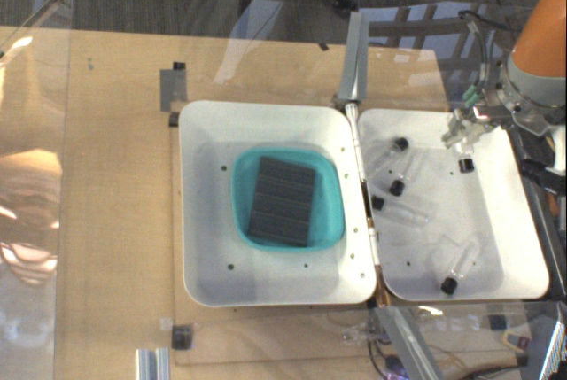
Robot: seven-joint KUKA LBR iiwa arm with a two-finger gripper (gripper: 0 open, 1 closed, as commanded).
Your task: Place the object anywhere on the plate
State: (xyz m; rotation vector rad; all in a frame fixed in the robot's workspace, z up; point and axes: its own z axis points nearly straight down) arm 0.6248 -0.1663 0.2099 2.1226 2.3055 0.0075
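A teal square plate (242,183) sits in the middle of the left bin (204,192). A dark grey ridged block (283,200) lies flat on the plate, slightly tilted. The gripper (462,132) hangs over the upper right part of the right bin (514,228), below the arm's orange band, far from the plate. Nothing shows in the gripper. A small black cap (466,164) lies just below it on the bin floor.
Several clear vials with black caps lie in the right bin: one (398,146) near the top left, one (395,186) below it, one (455,270) near the front. A metal divider (354,59) runs between the bins at the back.
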